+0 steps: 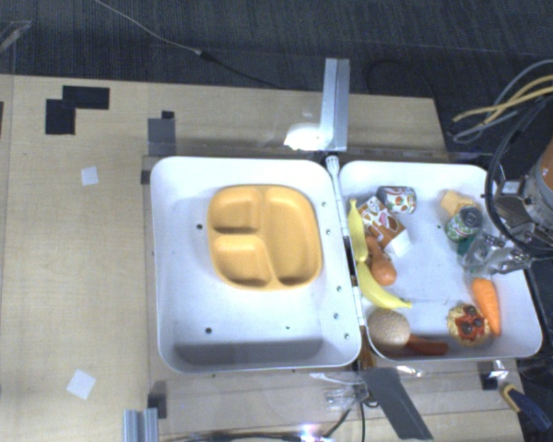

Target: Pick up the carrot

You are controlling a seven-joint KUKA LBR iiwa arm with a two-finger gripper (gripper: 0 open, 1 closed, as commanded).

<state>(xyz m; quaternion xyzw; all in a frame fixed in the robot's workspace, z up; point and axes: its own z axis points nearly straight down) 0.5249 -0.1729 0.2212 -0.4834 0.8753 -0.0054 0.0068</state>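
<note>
The carrot (486,304) is orange and tapered. It lies in the right bin (424,284) near its right wall, pointing roughly towards the front. My gripper (490,254) hangs just behind the carrot's thick end, a little above it, at the end of the grey arm (546,191) that comes in from the right. Nothing shows in the gripper's grasp, and the carrot rests on the bin floor.
Beside the carrot lies a red and yellow toy food (467,324). The right bin also holds a green can (463,225), a cheese wedge (455,202), a banana (376,282), a sausage (382,263) and a brown potato (388,325). A yellow divided plate (263,236) sits in the left bin.
</note>
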